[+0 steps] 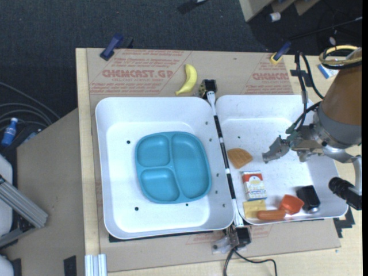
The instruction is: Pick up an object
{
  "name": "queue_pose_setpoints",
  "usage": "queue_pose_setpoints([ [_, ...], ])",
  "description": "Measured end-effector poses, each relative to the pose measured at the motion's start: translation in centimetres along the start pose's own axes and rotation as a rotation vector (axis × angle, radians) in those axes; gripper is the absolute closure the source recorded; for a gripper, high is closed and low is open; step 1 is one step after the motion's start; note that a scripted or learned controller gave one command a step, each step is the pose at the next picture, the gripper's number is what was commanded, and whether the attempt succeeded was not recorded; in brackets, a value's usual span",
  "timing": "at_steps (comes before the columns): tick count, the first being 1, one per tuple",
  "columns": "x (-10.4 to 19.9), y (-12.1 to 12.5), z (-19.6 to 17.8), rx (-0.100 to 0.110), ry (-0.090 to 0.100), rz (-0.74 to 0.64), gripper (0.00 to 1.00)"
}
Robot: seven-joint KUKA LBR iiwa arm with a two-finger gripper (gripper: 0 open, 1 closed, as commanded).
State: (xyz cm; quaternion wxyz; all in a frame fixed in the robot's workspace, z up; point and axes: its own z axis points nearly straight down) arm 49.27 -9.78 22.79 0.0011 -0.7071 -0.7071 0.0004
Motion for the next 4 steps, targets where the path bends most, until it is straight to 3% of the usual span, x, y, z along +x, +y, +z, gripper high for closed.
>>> queue_pose_setpoints([
  [1, -1.8, 3.9, 14.3, -0.002, -0.001, 0.0, 0.0],
  [2, -1.7, 3.9, 13.4, -0.002, -0.001, 0.001, 1.0],
  [3, -2.3, 1.1, -1.2, -0.003, -0.001, -0.001, 1.0],
  [4, -2.2, 1.1, -1.2, -0.002, -0.001, -0.001, 0.0],
])
